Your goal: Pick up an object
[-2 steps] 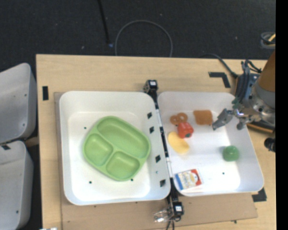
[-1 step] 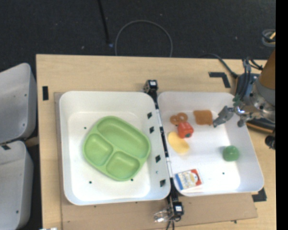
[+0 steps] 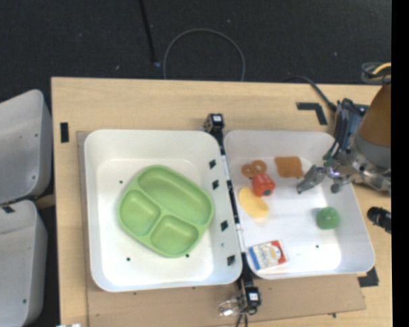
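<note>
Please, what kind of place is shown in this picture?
Probably a robotics lab workbench for grasping tests. A wooden bench carries two white bins, one with a green divided plate, the other with small toy items such as a green ball. A gripper reaches over them, and cables lie on dark carpet.

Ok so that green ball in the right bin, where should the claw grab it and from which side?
Probably straight from above, closing across the middle of the green ball. It is round, so no side grips better than another, and it sits alone on the floor of the right bin with bare space around it. The claw hangs just beyond it, so a short move should line it up.
</note>
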You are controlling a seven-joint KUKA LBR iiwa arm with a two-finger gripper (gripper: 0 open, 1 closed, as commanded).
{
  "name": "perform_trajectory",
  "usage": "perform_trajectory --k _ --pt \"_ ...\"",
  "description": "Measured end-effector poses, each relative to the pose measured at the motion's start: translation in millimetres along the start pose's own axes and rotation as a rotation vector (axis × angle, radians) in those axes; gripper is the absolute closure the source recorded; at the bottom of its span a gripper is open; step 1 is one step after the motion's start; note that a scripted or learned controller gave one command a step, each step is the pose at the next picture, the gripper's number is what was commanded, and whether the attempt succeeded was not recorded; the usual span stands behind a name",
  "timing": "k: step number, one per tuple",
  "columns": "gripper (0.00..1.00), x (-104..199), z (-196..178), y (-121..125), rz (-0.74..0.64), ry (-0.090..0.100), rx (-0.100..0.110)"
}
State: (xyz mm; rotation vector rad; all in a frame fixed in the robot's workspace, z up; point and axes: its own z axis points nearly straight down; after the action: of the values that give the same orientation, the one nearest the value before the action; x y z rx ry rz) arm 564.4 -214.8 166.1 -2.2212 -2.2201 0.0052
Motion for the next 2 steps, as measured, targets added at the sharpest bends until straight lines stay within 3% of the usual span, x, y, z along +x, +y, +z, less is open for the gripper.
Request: perform_trajectory --k 1,2 --pt "0.00 1.8 56.0 -10.1 0.000 0.001 0.001" --pt "0.00 0.1 65.3 -10.1 0.003 -0.001 -0.002"
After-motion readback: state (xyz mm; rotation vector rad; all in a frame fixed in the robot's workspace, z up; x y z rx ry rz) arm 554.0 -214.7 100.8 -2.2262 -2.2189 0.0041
